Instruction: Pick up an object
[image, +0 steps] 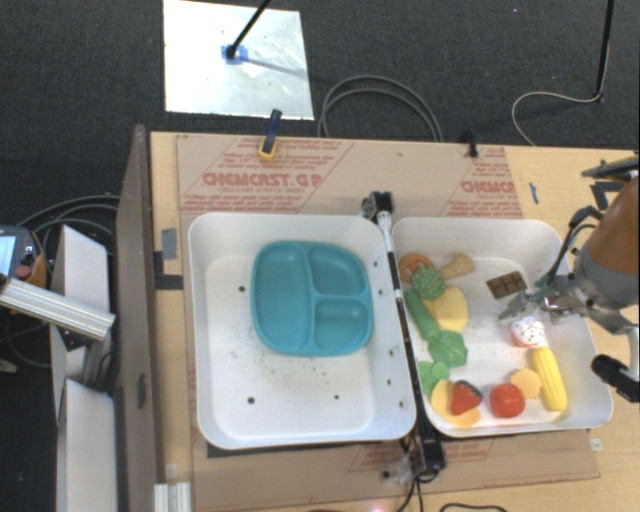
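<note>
Gripper low over the toy food in the right bin

The white die lies near the right bin's right wall, just beside the corn cob. The gripper hangs just above it; a crowded grasp could slip. Its opening I cannot tell.

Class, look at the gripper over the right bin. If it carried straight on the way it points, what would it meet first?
The gripper points down and left into the right bin. Going straight on, it would probably first meet the white dice just below it, though depth is hard to judge from this slanted view.
</note>
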